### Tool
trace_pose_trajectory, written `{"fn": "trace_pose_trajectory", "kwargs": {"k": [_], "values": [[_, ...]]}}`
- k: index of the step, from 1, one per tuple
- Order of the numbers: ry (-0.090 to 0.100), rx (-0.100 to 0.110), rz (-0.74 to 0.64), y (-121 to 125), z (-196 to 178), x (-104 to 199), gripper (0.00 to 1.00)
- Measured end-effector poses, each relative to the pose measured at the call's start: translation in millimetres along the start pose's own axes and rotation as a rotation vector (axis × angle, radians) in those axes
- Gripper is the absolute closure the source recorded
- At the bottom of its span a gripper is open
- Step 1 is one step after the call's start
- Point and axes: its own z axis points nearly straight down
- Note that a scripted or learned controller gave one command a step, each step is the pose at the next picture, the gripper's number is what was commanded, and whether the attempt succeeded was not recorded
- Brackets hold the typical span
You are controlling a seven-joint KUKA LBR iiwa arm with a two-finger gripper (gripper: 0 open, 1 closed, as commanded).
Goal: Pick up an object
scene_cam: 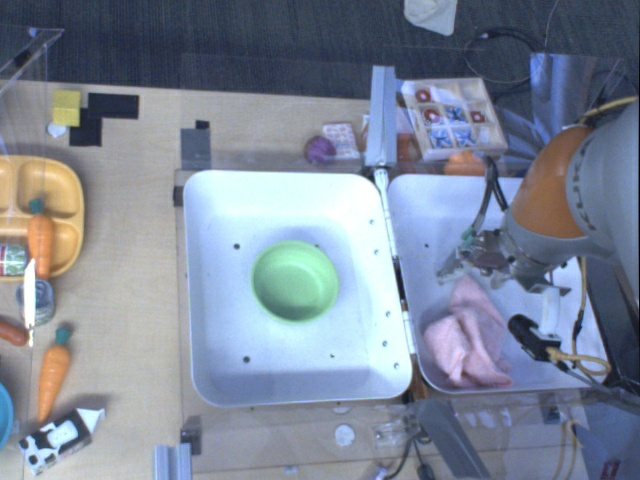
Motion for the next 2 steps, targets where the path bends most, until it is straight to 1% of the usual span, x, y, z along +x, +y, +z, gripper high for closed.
{"fn": "trace_pose_trajectory", "kwargs": {"k": [1, 2], "values": [[0.001, -0.002, -0.035, -65, -2, -6, 0.00], [-0.003, -0.015, -0.037, -61, -15, -6, 1.00]]}}
